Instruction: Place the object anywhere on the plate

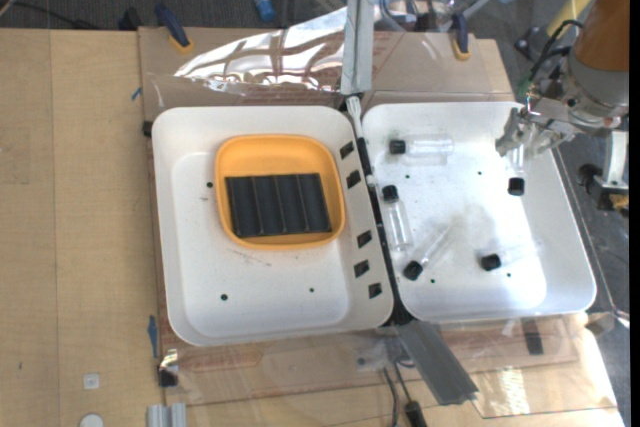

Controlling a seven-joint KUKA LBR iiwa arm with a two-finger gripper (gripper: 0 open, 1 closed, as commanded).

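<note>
The gripper (522, 137) hovered over the right bin's (560, 255) far right corner; whether it was spread, I couldn't tell. Clear vials (428, 148) lay in that bin, apart from the orange plate (232, 158) in the left bin (185, 285).

The light wooden table (70, 215) is filling the left and lower parts of the frame, and two shallow white bins are sitting on it side by side. The left bin (190, 305) is lying at the middle of the frame and the right bin (560, 285) is touching it along the centre line. A crinkled silver sheet (255, 60) is lying on the table just above the left bin, toward the upper middle.
</note>
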